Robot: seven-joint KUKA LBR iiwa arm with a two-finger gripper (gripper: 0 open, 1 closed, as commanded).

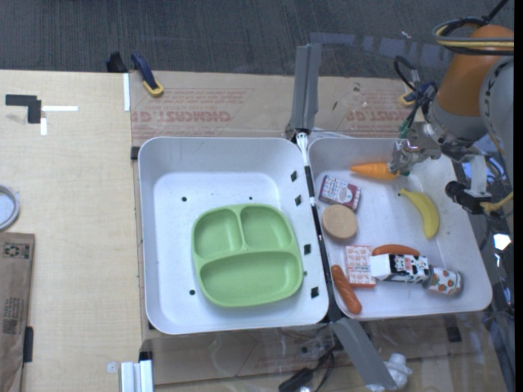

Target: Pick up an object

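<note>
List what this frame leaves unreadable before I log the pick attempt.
- Pincer, camera view: too small and dark to tell whether it touches the toy carrot.
- Arm: cut off by the right edge.
- Small pink carton: its print is too small to read.
- Cow-pattern item: lies over the sausage, hiding its middle.

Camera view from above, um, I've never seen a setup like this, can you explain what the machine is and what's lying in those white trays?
This is one fixed camera looking down at a slant on a bench. The grey and orange machine is a robot arm reaching in from the right. Its end effector sits by a toy carrot; whether it holds it is unclear. The left bin contains a green divided plate. The right bin contains toy food: the carrot, a banana, a round cookie, sausages and small cartons.
</note>
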